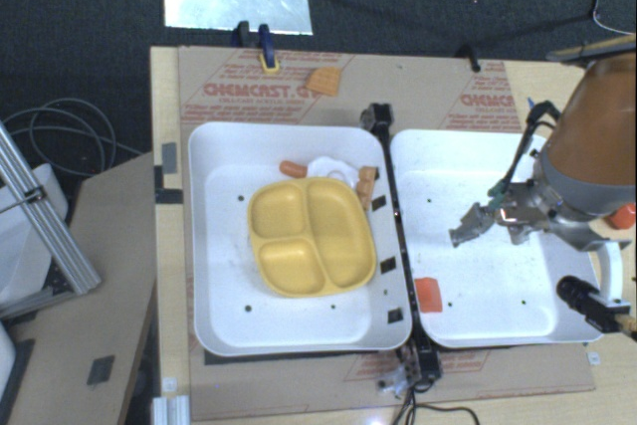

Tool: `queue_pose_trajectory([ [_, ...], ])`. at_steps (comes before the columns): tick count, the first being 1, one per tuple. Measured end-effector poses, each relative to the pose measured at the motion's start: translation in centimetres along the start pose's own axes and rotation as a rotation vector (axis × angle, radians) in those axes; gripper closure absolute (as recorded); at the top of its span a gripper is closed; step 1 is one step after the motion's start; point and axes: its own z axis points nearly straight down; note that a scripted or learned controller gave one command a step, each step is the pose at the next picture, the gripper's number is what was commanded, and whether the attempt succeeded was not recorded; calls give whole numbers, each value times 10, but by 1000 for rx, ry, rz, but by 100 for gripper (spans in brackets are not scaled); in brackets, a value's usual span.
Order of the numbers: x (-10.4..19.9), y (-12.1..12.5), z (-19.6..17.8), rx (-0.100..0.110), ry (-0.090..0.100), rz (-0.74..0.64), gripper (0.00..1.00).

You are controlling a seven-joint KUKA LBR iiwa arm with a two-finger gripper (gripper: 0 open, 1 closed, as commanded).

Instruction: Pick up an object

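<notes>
Nearest the camera, at the front edge of the right-hand shallow white bin (478,328), lies a small orange-red block (427,294), hard against the divider between the bins; it is the only loose thing in that bin and looks like the likeliest target, since it sits apart from clutter with free space on its right. Just across the divider, the left-hand shallow white bin (214,244) holds a yellow three-compartment plastic plate (310,236), lying flat and a little skewed, which takes up the bin's middle. Beyond the plate, toward the far wall, a short orange sausage-shaped piece (293,169), a crumpled white piece (333,169) and a small tan cork-like piece (366,182) crowd together, touching or nearly touching the plate's rim, so they would be awkward to pinch. The grey arm with its orange band (597,129) reaches in from the right over the right bin, wrist bent low, with the two-finger gripper (468,229) pointing left above bare bin floor, well apart from the block. Whether it is spread or pressed together I cannot tell; nothing shows between its tips.
</notes>
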Motion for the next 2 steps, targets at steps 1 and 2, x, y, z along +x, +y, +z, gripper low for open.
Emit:
queue_pose_trajectory([
  [1,-70,-1,-72,-15,-9,15,0],
  [2,-3,0,9,0,0,1,0],
])
